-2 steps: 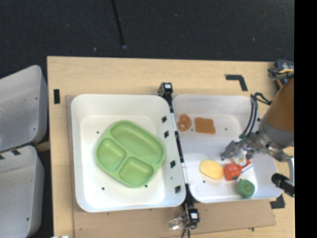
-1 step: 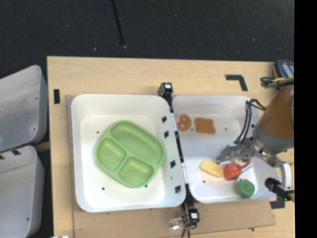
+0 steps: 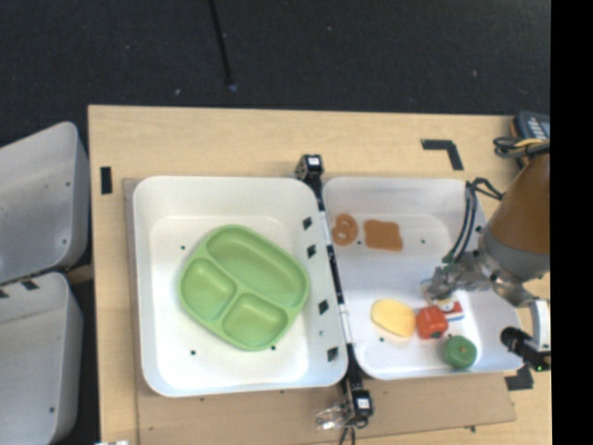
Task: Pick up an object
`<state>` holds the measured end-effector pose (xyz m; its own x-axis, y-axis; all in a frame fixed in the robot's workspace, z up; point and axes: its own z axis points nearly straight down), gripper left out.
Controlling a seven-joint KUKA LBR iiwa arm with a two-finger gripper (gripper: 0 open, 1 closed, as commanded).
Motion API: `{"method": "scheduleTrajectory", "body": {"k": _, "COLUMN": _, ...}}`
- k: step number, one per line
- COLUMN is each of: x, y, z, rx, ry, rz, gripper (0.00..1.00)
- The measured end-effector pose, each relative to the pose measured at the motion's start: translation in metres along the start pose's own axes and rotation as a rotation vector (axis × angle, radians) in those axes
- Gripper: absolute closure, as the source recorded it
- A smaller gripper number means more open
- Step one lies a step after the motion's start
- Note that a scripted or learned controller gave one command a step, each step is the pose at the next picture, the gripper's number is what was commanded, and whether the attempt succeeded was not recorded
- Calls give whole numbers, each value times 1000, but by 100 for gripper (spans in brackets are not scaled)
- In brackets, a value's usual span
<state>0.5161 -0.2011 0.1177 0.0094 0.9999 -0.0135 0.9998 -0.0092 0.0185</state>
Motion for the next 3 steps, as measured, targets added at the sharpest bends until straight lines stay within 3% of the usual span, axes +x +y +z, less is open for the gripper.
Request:
{"method": "scheduleTrajectory", "body": {"k": 1, "x": -8, "y": 2, "z": -45, "rx": 13, "ry": 11, "rz": -1, "gripper": 100}}
{"method": "scheduleTrajectory", "body": {"k": 3, "x": -16, "y": 0, "z": -146, "rx": 11, "ry": 10, "rz": -12, "gripper": 100}}
